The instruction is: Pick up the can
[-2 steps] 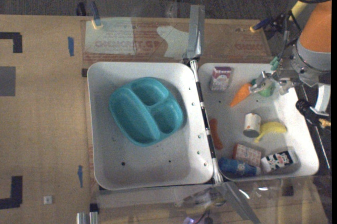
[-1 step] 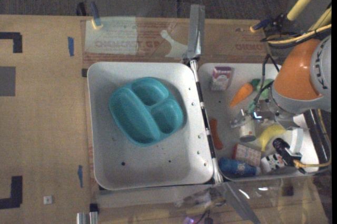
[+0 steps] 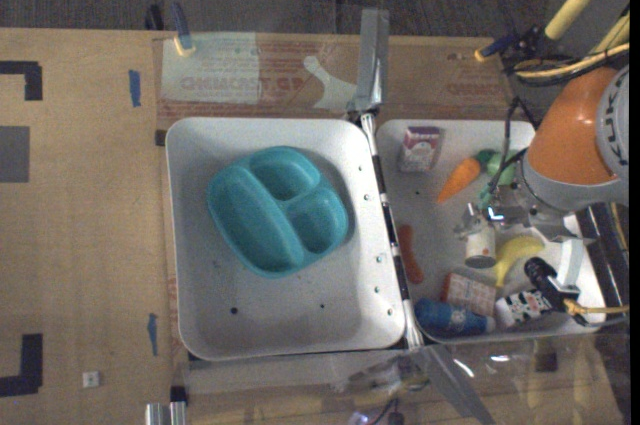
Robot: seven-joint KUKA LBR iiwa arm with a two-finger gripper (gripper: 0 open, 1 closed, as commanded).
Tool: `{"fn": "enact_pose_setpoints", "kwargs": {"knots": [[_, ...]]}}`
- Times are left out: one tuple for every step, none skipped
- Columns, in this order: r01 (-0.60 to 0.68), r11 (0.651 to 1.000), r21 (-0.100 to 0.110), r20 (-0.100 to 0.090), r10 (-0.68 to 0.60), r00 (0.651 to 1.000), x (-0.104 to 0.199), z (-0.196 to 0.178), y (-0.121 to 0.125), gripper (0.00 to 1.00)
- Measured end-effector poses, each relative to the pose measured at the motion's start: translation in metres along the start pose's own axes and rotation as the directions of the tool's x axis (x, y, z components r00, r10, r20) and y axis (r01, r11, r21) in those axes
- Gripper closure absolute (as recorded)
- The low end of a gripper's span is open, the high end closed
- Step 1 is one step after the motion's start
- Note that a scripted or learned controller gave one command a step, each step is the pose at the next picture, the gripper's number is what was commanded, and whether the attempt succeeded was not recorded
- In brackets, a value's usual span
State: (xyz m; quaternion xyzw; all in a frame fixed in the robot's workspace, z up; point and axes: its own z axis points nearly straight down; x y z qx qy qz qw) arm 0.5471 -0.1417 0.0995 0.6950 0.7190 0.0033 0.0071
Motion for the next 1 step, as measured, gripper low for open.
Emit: {"fn": "enact_pose_setpoints", "kwargs": {"knots": [[0.079,0.997,0.013,-0.006,-0.079,0.997,0.0503,-0.0999,-0.0209,1.00]]}}
